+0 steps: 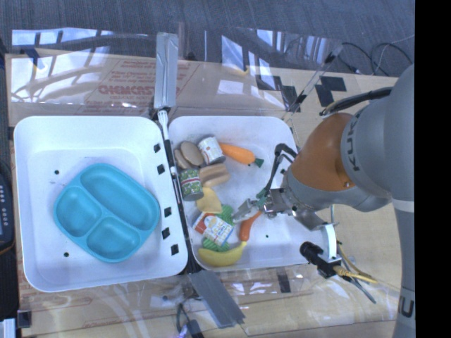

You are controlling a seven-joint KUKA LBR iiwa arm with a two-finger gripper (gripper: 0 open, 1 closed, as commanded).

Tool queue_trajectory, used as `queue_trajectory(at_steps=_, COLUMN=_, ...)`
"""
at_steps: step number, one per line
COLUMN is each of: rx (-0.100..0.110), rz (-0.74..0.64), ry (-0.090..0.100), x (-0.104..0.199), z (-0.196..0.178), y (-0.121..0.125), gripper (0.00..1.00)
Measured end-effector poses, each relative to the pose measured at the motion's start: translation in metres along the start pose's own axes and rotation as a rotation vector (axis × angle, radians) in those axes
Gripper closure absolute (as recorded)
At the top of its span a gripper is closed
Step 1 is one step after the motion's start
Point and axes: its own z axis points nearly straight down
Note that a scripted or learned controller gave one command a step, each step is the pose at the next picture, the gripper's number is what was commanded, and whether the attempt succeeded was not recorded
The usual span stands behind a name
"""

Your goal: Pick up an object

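I see the gripper (pixel 248 208) low in the right bin (pixel 271 129), near the middle of the toy food pile. Its two metal fingers (pixel 244 207) look a little apart, but they are small and shiny, so I cannot tell for sure how wide they are or if they pinch anything. Right under the fingertips lies a small orange carrot (pixel 249 224), tilted, and it seems to touch the gripper or sit just below it. I cannot tell if the carrot is between the fingers. Just to the left of the gripper is a juice box (pixel 216 229) with green and red on it, and above that a yellow wedge (pixel 209 201) like cheese. A banana (pixel 220 256) curls along the near wall of the bin, just beside the juice box. Higher up there is a green can (pixel 190 184), a brown bread roll (pixel 215 174), a round brown cookie (pixel 187 153), a silver can (pixel 210 148) lying on its side, and a bigger carrot (pixel 238 153) with a green top. They are all close together. The arm (pixel 352 164) comes in from the right, grey with an orange band just behind the wrist. The left bin (pixel 32 210) holds a blue plate (pixel 106 211) with three parts, well apart from the gripper.
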Motion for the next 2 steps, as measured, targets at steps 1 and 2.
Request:
queue_trajectory(at_steps=1, rx=0.001, rz=-0.006, ry=0.000, x=0.000, z=-0.010, y=0.000, gripper=1.00)
queue_trajectory(at_steps=2, rx=-0.008, rz=0.154, ry=-0.002, x=0.041, z=-0.164, y=0.025, gripper=1.00)
